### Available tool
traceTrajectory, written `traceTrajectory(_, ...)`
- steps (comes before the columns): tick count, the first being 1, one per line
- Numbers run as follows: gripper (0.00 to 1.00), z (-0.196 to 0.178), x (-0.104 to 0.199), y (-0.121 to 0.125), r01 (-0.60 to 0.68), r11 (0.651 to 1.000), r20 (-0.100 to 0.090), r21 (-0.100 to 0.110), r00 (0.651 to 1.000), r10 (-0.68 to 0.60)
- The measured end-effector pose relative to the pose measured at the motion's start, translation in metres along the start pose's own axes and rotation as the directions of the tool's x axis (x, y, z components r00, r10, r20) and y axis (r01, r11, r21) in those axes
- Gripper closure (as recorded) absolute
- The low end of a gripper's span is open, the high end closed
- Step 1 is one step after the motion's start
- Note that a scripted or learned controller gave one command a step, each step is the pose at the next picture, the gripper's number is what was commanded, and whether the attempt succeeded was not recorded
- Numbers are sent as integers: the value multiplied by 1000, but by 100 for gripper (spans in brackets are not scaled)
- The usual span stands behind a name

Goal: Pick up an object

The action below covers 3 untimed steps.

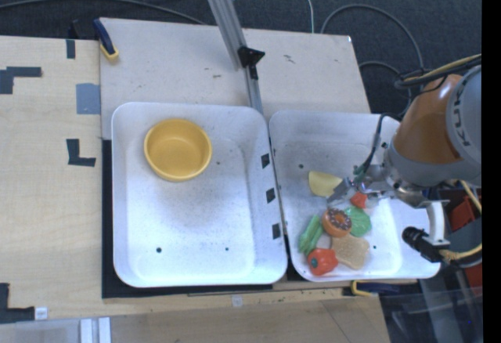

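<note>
1. Camera view, looking down at a slant: two shallow white bins sit side by side on the tabletop [180, 59]. The left bin [188, 255] has just a yellow bowl [178, 148] in it, up in its far-left part, upright and well apart from everything else.

2. The right bin [313, 138] is where all the small stuff is, bunched in the near half. There's a pale yellow wedge-shaped piece [322, 183] sitting a bit apart, farther back than the rest. Nearer, an orange round toy with a dark patterned top [338, 222] touches a green leafy piece [360, 221] on its right. A long green pod-like thing [311, 233] lies at a slant to its left. Down by the near wall are a red pepper-like toy [322, 260] and a tan slab that looks like bread [352, 252], touching each other.

3. My arm [427, 138] comes in from the right, orange band over grey, and my gripper [352, 191] is low in the right bin, between the yellow wedge and the orange round toy. A small red object [358, 200] sits right at the tips, but honestly can't tell whether it's actually pinched or just lying there. How far open the gripper is, I can't tell either; too small and dark from here.

4. A metal pole [223, 9] slants across the back of the tabletop, and cables [368, 12] loop on the dark floor behind.
</note>
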State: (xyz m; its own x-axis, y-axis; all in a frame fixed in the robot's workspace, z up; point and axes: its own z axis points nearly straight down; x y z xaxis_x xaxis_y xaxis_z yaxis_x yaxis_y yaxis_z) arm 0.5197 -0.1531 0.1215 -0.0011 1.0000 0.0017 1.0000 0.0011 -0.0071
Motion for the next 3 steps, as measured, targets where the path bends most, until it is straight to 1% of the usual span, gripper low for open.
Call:
traceTrajectory(1,0,31,-1,2,0,1000,6,-13,1000,0)
traceTrajectory(2,100,20,0,2,1,1000,4,-12,1000,-1)
traceTrajectory(3,100,-40,4,-2,1,1000,2,-10,1000,-1)
